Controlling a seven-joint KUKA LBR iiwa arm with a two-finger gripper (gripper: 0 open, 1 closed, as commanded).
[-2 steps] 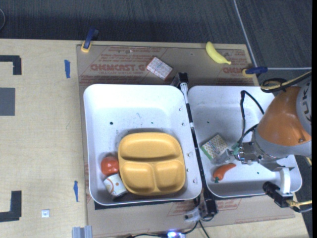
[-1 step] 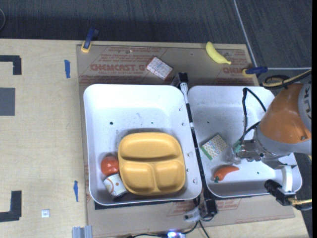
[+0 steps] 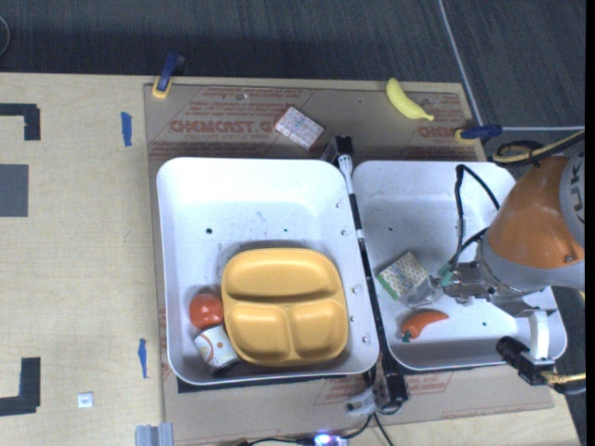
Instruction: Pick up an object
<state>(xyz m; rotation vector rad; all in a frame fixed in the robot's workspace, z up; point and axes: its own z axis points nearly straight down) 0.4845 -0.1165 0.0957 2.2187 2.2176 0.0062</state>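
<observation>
From above, the bench (image 3: 74,249) carries two white bins side by side. The left bin (image 3: 200,207) holds three things: one large yellow divided tray (image 3: 283,303) lying flat toward the near wall, one red-orange ball (image 3: 205,308) touching the tray's left edge, and one small white-and-orange cup-like item (image 3: 215,346) just below the ball, against the tray's lower left corner.

The right bin (image 3: 409,198) holds two loose things. One is a patterned packet (image 3: 403,274), green and white, lying tilted near the bin's left wall. The other is an orange carrot-shaped toy (image 3: 424,322), just below the packet and apart from it; its long axis runs roughly left to right with a slight rise toward the right, and the thinner end seems to point left and down, though the view is too coarse to be sure.

The arm (image 3: 535,226) enters from the right, its orange band over the right bin. The gripper (image 3: 444,283) sits low in that bin, between the packet and the carrot toy, close beside the packet's right edge. Whether its claw is spread or pressed together cannot be told from here, and nothing can be seen pinched in it.

Behind the bins, on the cardboard sheet (image 3: 223,124), lie one yellow banana (image 3: 407,100) and one small patterned box (image 3: 297,126), well apart.
</observation>
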